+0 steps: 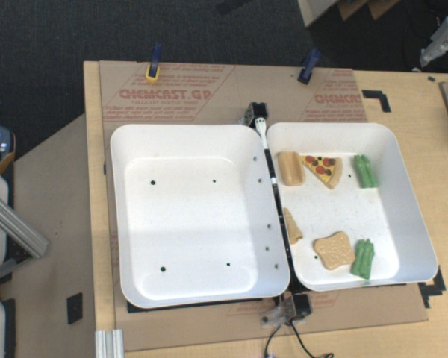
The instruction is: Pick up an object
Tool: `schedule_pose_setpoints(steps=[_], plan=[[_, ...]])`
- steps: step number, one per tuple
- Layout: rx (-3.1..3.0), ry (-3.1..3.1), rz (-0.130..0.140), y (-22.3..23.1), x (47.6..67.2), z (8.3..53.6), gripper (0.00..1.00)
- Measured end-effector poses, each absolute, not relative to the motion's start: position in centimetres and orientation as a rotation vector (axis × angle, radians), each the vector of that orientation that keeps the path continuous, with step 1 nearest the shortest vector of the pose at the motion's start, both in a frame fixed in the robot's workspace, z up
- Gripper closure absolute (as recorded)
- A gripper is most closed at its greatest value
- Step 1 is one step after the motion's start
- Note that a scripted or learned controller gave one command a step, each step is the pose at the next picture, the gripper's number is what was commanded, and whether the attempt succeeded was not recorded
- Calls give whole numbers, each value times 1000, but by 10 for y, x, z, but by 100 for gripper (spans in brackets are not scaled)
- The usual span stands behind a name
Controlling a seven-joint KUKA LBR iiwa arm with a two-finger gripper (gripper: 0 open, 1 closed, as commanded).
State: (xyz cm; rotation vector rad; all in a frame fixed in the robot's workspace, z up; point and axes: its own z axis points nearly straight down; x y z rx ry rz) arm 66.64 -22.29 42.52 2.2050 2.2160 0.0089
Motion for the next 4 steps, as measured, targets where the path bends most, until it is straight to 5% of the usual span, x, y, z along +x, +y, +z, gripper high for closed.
schedule_pose_setpoints(steps=[1, 2, 3, 4], plan=[[2205, 2221, 13, -166, 667, 519, 0], [2223, 2211, 0, -227, 666, 503, 0], [2211, 2214, 3, -223, 667, 515, 100], [2211, 2215, 3, -223, 667, 515, 0]])
